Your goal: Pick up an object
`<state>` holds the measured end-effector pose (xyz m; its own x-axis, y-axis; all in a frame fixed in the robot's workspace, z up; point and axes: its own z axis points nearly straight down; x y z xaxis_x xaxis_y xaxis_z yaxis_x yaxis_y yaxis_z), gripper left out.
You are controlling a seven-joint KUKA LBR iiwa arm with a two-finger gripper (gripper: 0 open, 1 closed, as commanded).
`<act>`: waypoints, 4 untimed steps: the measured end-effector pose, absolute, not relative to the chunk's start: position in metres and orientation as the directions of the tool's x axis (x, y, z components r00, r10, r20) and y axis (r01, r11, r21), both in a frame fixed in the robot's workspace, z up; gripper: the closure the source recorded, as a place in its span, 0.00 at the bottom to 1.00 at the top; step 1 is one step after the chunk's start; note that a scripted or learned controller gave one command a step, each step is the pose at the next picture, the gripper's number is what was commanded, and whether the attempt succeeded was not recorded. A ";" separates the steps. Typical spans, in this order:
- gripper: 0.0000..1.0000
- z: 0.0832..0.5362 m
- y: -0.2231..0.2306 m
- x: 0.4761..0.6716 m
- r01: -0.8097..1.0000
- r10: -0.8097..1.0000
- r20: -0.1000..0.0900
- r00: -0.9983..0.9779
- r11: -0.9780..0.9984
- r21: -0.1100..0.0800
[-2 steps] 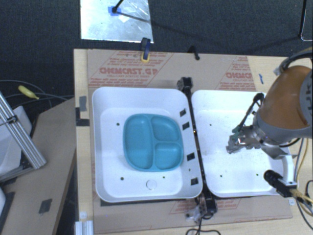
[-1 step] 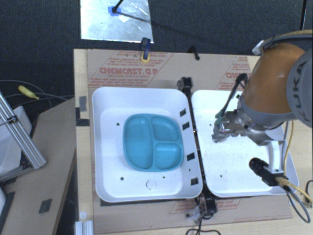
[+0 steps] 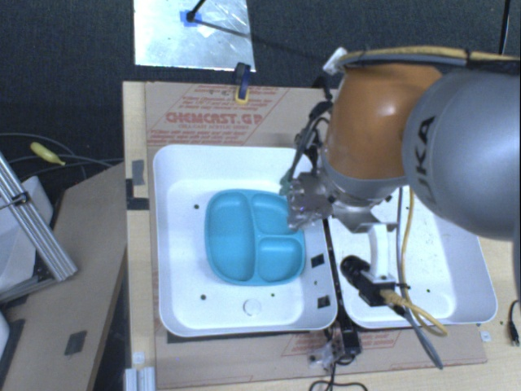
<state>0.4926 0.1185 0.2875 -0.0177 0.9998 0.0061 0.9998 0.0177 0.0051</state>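
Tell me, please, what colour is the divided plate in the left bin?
The divided plate is light blue, seen clearly in the camera view.

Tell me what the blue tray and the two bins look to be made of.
Blue tray: likely moulded plastic, smooth and semi-glossy, one even colour with rounded compartment ridges and soft highlights. Left bin and right bin: probably thin formed plastic, white and slightly shiny, with rounded corners and rolled rims; the right one looks speckled with dirt.

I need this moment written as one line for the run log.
arm: over the divide between bins | gripper: at right edge of blue divided tray | tray: lying in left bin | grasp: not visible | fingers: unclear
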 end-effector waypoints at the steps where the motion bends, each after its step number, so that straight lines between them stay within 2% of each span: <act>1: 1.00 0.165 0.139 0.521 1.000 1.000 -0.001 -0.006 0.006 -0.006; 2: 1.00 0.372 0.128 0.543 1.000 1.000 0.005 -0.004 0.004 0.021; 3: 1.00 0.507 0.158 0.540 1.000 1.000 0.007 -0.008 0.008 0.018; 4: 1.00 0.537 0.240 0.506 1.000 1.000 0.005 -0.014 0.014 0.004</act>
